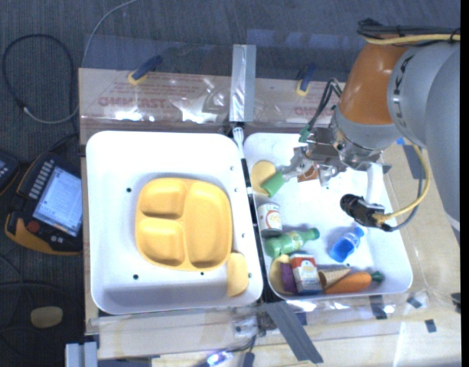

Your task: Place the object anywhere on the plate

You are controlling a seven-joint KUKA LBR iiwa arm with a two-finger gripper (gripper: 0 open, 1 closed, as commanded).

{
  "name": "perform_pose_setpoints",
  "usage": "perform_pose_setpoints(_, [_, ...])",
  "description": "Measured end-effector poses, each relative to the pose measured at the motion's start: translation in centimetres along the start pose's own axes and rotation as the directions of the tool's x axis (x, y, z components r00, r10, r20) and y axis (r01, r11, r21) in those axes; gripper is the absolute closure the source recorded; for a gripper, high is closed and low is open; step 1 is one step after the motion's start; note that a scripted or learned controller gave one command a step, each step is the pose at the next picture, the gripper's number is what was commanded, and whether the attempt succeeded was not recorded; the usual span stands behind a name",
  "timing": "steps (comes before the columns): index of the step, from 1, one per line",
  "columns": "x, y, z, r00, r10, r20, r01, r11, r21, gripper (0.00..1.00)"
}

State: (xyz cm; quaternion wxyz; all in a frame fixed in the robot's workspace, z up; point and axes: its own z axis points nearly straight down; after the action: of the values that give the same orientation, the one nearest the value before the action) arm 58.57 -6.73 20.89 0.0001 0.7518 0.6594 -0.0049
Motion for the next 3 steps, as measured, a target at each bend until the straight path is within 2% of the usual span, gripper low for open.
perform_pose_setpoints(1, [4.4,6.2,2.8,0.945,-0.326,-0.004,0.326,0.945,-0.002,1.0])
perform_pose_setpoints(2, [12.2,2.3,2.7,0.84,-0.542,-0.005,0.542,0.84,-0.004,1.0])
perform_pose_setpoints(3, [12.2,2.3,2.7,0.84,-0.542,-0.006,0.542,0.84,-0.005,0.0])
